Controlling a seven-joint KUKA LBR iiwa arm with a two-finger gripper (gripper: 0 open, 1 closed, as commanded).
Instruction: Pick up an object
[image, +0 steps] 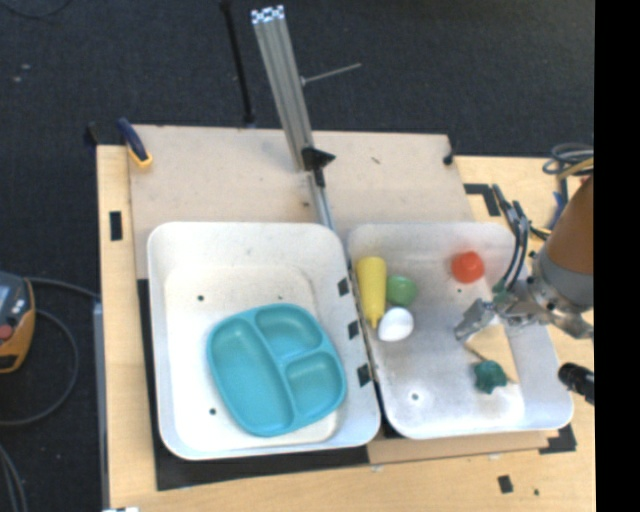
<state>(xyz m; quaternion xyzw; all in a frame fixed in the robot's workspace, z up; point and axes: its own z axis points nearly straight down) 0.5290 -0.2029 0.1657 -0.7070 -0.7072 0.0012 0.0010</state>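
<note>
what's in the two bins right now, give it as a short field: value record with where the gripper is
left bin: holds a blue divided tray
right bin: holds a yellow cylinder, green ball, white ball, orange ball and dark green piece
yellow cylinder: by the bin's left wall
green ball: just right of the cylinder
white ball: at the cylinder's near end
orange ball: far side, apart from the rest
dark green piece: near right part
gripper: over the right bin, between orange ball and dark green piece; nothing seen between its fingers
</note>
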